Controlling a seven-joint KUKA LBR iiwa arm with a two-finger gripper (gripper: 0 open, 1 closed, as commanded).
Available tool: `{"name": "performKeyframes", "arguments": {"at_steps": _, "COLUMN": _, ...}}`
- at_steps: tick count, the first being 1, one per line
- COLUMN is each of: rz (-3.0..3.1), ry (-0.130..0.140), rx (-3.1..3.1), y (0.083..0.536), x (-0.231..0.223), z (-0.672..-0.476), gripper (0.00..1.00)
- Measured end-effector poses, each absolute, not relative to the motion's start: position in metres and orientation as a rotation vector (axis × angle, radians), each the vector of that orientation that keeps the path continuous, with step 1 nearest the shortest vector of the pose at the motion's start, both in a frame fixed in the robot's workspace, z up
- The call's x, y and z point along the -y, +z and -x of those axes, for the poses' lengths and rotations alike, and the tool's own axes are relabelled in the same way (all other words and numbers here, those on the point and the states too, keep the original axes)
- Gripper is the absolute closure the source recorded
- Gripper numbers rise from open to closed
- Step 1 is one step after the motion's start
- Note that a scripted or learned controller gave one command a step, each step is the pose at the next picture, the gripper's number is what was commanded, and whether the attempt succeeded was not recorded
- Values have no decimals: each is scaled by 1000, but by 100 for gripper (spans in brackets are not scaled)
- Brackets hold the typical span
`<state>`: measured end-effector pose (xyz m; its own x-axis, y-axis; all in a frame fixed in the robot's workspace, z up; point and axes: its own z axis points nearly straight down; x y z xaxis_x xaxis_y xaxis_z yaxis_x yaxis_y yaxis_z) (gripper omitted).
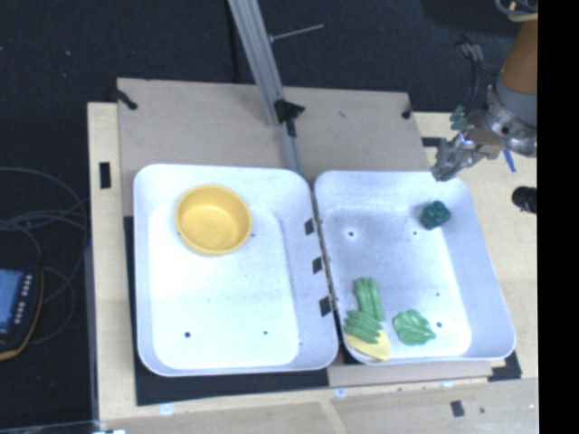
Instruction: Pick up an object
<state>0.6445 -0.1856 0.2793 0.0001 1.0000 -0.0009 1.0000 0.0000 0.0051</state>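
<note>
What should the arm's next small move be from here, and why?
Probably a short move toward the dark green toy, then down. The gripper sits at the right bin far rim, holding nothing visible, and that toy lies just below it in the view, apart from the other green pieces clustered at the near edge.

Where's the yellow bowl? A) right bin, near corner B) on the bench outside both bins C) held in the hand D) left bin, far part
D: the yellow bowl sits in the far part of the left bin, apart from the hand at the right bin's far edge.
</note>
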Motion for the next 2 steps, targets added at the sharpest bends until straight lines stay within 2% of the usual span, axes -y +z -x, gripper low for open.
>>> {"name": "performKeyframes", "arguments": {"at_steps": 2, "rz": -2218, "ry": 1, "rx": -2225, "y": 262, "x": 71, "z": -629, "gripper": 100}}
